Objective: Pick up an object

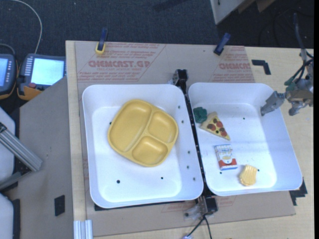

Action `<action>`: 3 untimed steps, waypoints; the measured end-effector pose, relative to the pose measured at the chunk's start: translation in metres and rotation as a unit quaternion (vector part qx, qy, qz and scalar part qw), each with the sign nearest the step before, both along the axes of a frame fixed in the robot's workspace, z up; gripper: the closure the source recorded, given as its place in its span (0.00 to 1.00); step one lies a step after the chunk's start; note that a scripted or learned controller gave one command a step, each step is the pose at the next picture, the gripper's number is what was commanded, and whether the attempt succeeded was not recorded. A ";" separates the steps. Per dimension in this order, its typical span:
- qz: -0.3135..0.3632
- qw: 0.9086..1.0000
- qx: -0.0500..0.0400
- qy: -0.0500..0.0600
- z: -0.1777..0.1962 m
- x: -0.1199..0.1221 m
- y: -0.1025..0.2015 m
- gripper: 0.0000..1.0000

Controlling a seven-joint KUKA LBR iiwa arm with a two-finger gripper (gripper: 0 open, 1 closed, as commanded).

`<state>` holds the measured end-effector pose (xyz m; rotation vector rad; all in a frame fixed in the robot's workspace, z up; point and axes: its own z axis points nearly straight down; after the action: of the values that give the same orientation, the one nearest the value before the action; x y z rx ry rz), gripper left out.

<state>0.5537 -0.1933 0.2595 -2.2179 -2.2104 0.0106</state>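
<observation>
Several small items lie in the right bin (279,133): a dark green lump (200,114) at its left wall, a toy pizza slice (215,125) right beside it, a small red, white and blue carton (226,157) lower down, and a yellow crinkled piece (248,175) near the front wall. A yellow divided plate (143,132) rests in the left bin (99,173). My gripper (282,105) hovers over the right bin's far right corner, well away from all the items. Its two grey fingers stand apart with nothing between them.
The bins sit side by side on a cardboard sheet (149,59), held by a blue and yellow clamp (101,41) and a blue clamp (221,44) at the back. A black clip (180,76) joins the bins' far corners. Screens (45,71) stand off the bench at left.
</observation>
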 end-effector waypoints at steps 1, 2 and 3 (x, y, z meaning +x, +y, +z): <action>0.002 1.000 -0.002 -0.006 0.007 0.002 0.001 0.00; 0.002 1.000 0.000 -0.003 -0.039 0.002 0.009 0.00; 0.001 1.000 0.000 -0.002 -0.102 0.000 0.005 0.00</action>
<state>0.5532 -0.1879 0.1571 -2.2174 -2.2154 0.0057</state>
